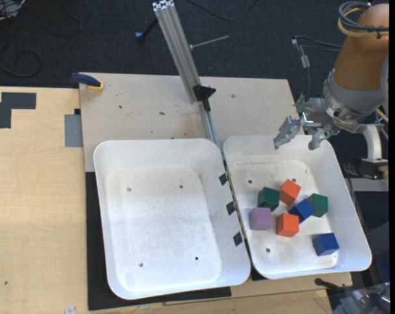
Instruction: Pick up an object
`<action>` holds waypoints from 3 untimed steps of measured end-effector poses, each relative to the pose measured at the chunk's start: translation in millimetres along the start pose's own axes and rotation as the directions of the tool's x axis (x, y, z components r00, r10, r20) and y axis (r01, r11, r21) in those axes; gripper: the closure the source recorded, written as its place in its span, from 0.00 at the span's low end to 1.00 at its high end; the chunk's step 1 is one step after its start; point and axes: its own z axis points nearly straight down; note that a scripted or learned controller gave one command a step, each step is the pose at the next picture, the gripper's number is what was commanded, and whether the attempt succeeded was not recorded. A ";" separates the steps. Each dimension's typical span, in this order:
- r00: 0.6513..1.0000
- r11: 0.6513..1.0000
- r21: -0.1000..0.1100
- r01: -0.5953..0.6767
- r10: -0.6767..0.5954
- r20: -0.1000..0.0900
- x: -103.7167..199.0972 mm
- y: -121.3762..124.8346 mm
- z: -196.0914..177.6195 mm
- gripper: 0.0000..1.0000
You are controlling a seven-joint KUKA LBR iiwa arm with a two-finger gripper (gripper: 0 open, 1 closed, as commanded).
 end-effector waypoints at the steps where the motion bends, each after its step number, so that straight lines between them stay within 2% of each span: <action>1: 1.000 1.000 -0.005 0.000 0.000 0.001 -0.2 0.7 -2.6 0.00; 2: 1.000 1.000 0.002 -0.001 0.001 0.000 6.8 -5.2 58.6 0.00; 3: 1.000 1.000 0.001 -0.003 0.003 0.001 1.9 -6.3 104.3 0.00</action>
